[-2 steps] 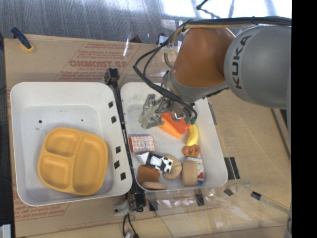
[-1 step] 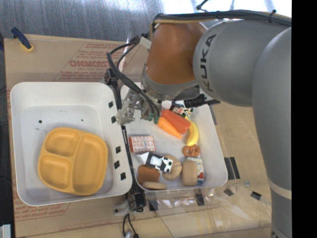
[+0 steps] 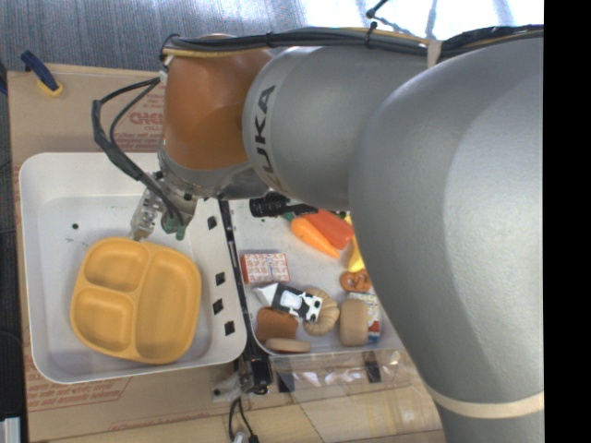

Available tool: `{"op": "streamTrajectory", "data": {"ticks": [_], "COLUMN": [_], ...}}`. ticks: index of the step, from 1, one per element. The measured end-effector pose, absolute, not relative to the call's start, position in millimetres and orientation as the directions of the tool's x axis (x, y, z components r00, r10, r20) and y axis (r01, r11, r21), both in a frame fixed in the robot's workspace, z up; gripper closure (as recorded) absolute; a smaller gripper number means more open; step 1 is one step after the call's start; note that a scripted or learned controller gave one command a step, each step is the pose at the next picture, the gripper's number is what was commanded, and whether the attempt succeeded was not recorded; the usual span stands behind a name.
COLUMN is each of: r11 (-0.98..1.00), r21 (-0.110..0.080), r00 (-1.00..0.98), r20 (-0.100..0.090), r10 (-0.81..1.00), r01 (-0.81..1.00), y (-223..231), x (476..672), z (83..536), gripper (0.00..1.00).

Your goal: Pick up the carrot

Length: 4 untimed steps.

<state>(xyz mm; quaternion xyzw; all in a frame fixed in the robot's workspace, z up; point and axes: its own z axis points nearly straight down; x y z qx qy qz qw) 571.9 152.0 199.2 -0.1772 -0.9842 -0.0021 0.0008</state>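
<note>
End effector sitting over the wrong bin

You're watching the end effector [image 3: 152, 215] hovering above the left bin [image 3: 42, 192], near the yellow tray [image 3: 137, 298]; whether it's gripping, I cannot tell. The carrot [image 3: 323, 232] is lying untouched in the right bin, so a reach across is needed next.

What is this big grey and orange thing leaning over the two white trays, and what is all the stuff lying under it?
It is a robot arm, seen from one camera fixed above the bench and looking down at a slant. The arm reaches in from the right. Its hand hangs over the left bin, just above a yellow divided plate. I see nothing between its fingers. The right bin holds toy food: the orange carrot it is meant to pick up, a small patterned box, a black-and-white toy cow and some bread-like pieces.
</note>
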Motion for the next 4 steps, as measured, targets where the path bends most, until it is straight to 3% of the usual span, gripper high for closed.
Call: {"op": "streamTrajectory", "data": {"ticks": [1, 2, 3, 4], "r11": [0.849, 0.659, 0.448, -0.061], "r21": [0.0, 0.002, 0.004, -0.011], "r00": [-0.849, -0.659, -0.448, 0.061], "r20": [-0.001, -0.002, -0.002, -0.003], "r10": [0.529, 0.752, 0.894, 0.998], "r01": [0.529, 0.752, 0.894, 0.998], "y": [162, 174, 149, 140], "x": [536.7, 513.9, 507.5, 504.8], "z": [235, 262, 343, 216], "gripper": [1.0, 1.0, 1.0, 1.0]}}
